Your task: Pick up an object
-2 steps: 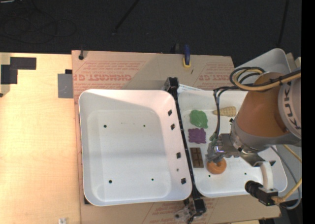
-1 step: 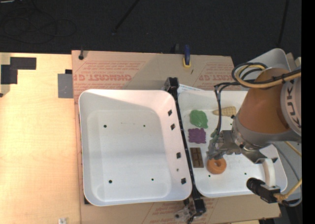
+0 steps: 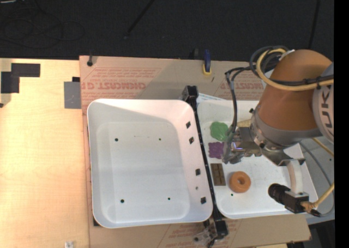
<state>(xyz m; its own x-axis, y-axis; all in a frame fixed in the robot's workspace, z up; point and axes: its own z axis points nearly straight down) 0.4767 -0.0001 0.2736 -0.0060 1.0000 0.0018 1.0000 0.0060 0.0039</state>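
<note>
The end effector (image 3: 235,151) hangs low in the right bin (image 3: 262,203), just beside the purple block (image 3: 216,150); whether it is apart or together, I cannot tell. Green lump (image 3: 219,130) and orange ring (image 3: 239,182) lie near. Nothing looks lifted yet, so the pick remains.

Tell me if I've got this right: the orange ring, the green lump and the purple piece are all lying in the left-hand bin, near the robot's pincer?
Not quite. The camera view shows the orange ring, the green lump and the purple piece all lying in the right-hand bin, not the left-hand one. The rest holds: they are near the pincer.
</note>
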